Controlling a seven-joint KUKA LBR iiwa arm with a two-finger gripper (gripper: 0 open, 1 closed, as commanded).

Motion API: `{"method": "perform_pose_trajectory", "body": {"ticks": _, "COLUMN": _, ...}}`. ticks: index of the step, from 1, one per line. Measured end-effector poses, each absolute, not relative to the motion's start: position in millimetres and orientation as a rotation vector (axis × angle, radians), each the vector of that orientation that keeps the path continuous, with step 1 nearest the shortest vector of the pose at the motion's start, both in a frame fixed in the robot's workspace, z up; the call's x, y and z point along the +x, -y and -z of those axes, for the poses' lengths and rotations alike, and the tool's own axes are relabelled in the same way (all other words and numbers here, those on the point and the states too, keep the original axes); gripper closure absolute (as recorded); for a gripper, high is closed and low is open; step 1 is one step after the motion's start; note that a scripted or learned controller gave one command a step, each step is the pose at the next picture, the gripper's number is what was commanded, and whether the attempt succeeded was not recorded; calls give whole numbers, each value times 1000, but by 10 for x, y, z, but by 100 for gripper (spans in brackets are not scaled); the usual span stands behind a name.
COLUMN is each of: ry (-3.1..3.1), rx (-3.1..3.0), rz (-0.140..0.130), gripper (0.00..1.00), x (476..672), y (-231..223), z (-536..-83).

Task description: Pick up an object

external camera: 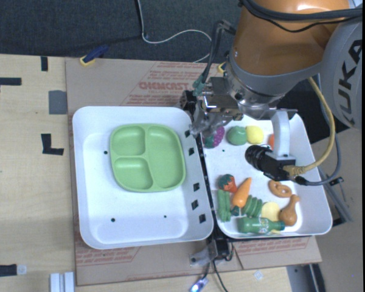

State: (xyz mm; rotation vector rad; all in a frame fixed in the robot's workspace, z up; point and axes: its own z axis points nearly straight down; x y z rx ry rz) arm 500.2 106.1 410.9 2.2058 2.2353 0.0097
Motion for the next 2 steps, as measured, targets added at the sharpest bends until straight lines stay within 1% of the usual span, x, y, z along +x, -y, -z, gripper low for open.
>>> {"method": "perform_pose_trajectory", "body": {"ticks": 1, "ry": -2222, "rx": 2224, "rz": 8, "gripper": 100, "x": 4825, "y": -816, "z": -3792}}
{"method": "perform_pose_trajectory", "body": {"ticks": 2, "ry": -2224, "rx": 2213, "rz": -11, "gripper": 100, "x": 4840, "y": -1073, "z": -4734}}
